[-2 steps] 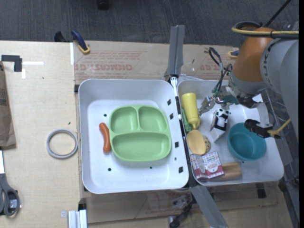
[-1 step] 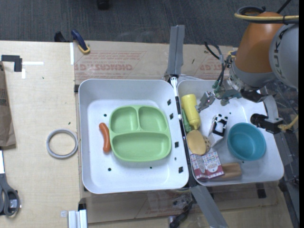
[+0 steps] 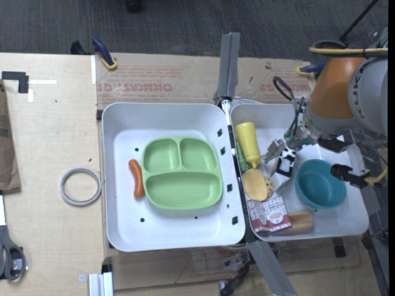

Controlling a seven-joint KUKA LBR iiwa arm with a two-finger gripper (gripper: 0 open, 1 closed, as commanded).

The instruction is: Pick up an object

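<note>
Camera view, right bin [image 3: 352, 224]: pincer [image 3: 279, 155], fingers spread, pinching nothing; yellow bottle [image 3: 247, 142] just left; teal bowl [image 3: 320, 183] right, below.

Faint red print is seen on the brown cardboard sheet [image 3: 160, 79] that lies behind the two bins. The letters are upside down from the camera, so they are hard to read. One word in big letters looks like "CHEMICAL", and small lines of print under it are too blurred to be read. More faint red print is seen on the same cardboard further right, and it cannot be read. A red and white packet [image 3: 269, 214] in the right bin [image 3: 352, 224] has print on it, but the words are too small to be made out.
</note>
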